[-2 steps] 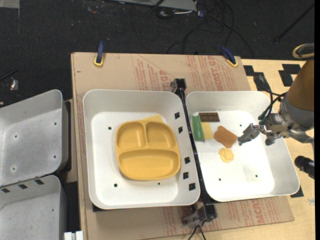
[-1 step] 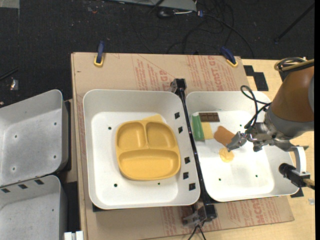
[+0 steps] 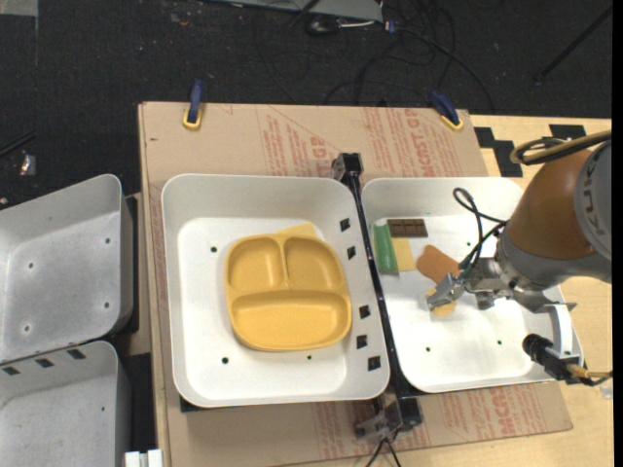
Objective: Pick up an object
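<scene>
Closest to us, our grey and orange arm reaches in over the right bin, and its gripper is low above the bin floor, its tips around a small yellow piece; whether the piece is truly pinched we cannot tell, for the metal hides the contact. Just beside the tips lies an orange block, tilted, then a green bar along the bin's left wall and a brown chocolate-like bar near the back. We judge these small pieces light and stiff, probably smooth enough to slip, so we would take hold across the short sides, squarely at the middle. Further out, the left bin holds one yellow divided plate, which looks light but too wide to grasp except at its rim. We count two bins, one plate, and four small pieces: one yellow, one orange, one green, one brown.
</scene>
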{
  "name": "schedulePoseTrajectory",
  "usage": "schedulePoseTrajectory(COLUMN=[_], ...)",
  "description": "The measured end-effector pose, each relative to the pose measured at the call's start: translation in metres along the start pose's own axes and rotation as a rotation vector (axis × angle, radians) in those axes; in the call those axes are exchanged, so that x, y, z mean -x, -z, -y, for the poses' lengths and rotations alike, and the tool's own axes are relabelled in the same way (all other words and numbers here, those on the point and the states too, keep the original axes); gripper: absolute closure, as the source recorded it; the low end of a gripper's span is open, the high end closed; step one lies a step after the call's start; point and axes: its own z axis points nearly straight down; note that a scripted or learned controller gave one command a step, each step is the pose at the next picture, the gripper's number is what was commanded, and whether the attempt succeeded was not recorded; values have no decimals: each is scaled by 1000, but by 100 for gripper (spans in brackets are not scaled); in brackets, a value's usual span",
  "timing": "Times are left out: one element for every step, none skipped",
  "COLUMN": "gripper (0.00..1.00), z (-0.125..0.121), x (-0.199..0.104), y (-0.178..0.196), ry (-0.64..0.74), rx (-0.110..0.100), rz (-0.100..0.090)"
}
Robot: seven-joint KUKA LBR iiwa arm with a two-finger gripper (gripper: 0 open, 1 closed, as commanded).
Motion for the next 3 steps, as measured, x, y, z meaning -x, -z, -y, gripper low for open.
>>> schedulePoseTrajectory(gripper=[100,100,100], z=[-1,3,2], x=[1,7,7], y=[13,73,112], ry=[-2,-1,4], rx=[6,10,11], rz=[2,4,4])
